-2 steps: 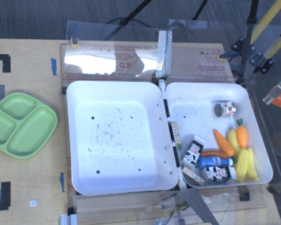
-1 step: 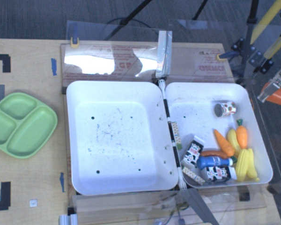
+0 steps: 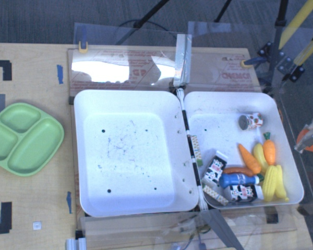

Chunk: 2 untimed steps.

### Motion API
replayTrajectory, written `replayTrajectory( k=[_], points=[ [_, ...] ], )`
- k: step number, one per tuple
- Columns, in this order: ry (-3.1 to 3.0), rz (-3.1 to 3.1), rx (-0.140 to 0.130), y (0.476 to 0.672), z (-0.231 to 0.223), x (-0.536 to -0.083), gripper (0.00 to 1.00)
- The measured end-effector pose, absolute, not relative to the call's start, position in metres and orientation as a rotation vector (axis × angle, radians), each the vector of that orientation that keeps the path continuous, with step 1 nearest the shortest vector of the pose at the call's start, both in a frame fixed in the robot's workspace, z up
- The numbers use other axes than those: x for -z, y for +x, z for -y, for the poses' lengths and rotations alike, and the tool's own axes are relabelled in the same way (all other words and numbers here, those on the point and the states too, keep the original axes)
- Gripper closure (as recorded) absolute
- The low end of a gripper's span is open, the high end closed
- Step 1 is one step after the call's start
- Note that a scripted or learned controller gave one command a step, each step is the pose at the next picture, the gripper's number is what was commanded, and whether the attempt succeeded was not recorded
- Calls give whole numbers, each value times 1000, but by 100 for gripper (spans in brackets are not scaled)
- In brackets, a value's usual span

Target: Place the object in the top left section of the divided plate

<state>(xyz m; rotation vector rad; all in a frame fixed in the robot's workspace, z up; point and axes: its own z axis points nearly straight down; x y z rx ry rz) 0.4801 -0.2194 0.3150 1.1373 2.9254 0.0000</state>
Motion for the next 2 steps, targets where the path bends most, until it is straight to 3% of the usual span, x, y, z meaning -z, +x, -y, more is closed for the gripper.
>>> replayTrajectory(
  k=[1,2],
  points=[
    [1168,-2911,0,531,223,-426,100],
    [866,-3016,0,480,224,-371,100]
  ],
)
